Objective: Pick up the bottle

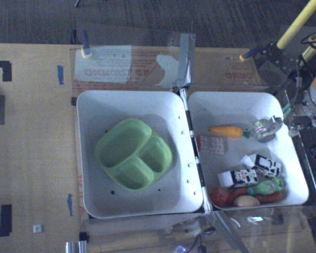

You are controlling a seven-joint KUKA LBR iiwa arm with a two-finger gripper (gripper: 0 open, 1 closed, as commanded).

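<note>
A small green bottle (266,186) lies on its side near the front right corner of the right bin (237,101). It rests among toy food, just behind a brown sausage (253,196) and in front of two cow-patterned cartons (251,173). My gripper (294,122) hangs over the right rim of that bin, well behind the bottle and close to a small silver can (265,129). Nothing can be seen held in it.
An orange carrot (227,132) and a pale waffle-like piece (211,144) lie mid-bin. A red tomato (219,196) and a beige potato (247,201) sit at the front. The left bin (95,109) holds a green divided plate (133,153). Cables and a yellow pole (299,20) crowd the back right.
</note>
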